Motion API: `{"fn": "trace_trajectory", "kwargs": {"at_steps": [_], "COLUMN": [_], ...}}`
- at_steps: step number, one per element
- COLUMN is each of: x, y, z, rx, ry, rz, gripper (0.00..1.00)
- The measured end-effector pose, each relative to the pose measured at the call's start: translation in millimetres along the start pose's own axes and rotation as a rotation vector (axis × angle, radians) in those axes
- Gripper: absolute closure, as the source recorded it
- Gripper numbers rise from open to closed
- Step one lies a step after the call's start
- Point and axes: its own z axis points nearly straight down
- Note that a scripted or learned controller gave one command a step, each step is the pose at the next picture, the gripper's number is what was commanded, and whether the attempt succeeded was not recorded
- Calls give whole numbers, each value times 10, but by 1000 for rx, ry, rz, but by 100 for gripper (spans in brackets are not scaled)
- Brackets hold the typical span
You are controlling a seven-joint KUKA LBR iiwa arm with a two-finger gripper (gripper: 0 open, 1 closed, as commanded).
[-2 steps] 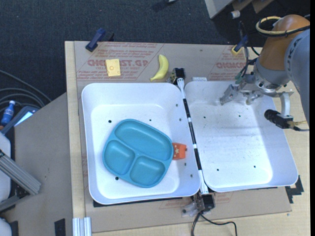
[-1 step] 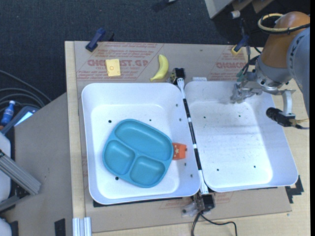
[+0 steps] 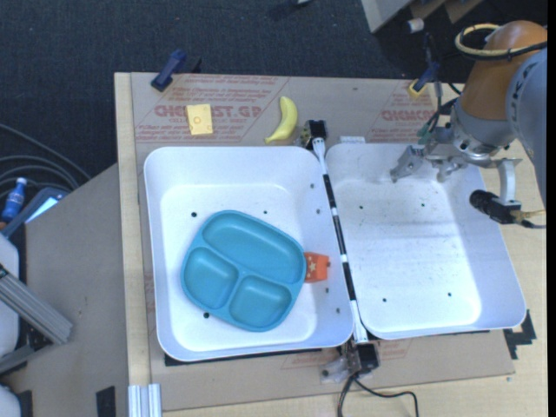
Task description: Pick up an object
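Tabletop (image 3: pixel 217 102): a board printed with red lettering is carrying both bins, with a few loose things lying on its far strip outside them.
Left bin (image 3: pixel 174 168): a shallow white bin is sitting on the left half and is holding the only things within a bin's walls.
Right bin (image 3: pixel 417 259): its twin is lying edge to edge with it, the shared rims meeting down the middle, so a pick can travel from one to the other.
Arm (image 3: pixel 499 76): the grey arm with its orange band is reaching in from the right and hanging over the far edge of the right bin.
Blue plate (image 3: pixel 245 270): a three-compartment plate is lying flat in the left bin's centre; being low and wide, it is likely offering little to pinch but its rim.
Gripper (image 3: pixel 426 165): it is hovering above the far part of the right bin, nothing between the fingers; whether they are spread or drawn together I cannot tell.
Banana (image 3: pixel 283 120): a small yellow toy is lying on the board just beyond the left bin's far wall.
Orange object (image 3: pixel 316 268): a small piece is touching the plate's right edge near the dividing rims, well apart from the gripper, across the divide.
Yellow tag (image 3: pixel 199 120): it is lying flat on the lettering.
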Motion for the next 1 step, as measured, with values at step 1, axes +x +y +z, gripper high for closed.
{"fn": "trace_trajectory", "kwargs": {"at_steps": [1], "x": [-3], "y": [7], "z": [-105], "rx": [-3], "ry": [-1], "rz": [0], "gripper": [100]}}
